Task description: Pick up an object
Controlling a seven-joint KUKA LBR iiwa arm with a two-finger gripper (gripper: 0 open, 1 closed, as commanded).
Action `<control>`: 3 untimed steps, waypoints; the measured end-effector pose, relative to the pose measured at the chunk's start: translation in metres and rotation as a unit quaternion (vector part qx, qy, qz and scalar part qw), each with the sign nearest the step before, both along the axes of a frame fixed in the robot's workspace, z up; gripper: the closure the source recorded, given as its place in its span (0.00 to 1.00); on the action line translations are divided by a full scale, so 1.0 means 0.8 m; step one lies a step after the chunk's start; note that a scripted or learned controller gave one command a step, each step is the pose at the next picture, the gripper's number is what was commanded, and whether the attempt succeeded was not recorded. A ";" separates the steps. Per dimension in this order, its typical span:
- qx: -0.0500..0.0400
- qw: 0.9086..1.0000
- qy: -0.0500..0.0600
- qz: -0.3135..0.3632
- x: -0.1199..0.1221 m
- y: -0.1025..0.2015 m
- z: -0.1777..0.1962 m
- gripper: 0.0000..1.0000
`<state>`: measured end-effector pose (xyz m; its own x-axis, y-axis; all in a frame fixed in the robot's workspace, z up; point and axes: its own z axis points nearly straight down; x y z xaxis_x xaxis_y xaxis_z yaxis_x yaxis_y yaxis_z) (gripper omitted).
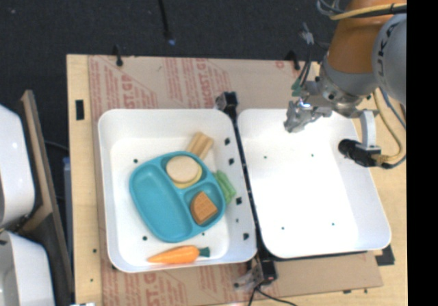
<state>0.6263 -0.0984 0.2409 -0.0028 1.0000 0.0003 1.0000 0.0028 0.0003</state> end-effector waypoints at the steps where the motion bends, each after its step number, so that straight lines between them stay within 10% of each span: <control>1: 0.000 1.000 -0.001 0.000 -0.019 0.061 0.013 1.00; 3: 0.000 1.000 0.000 0.000 -0.051 0.176 0.010 1.00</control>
<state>0.5855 0.0424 0.2488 -0.0036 1.0000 0.0010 1.0000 0.0036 0.0010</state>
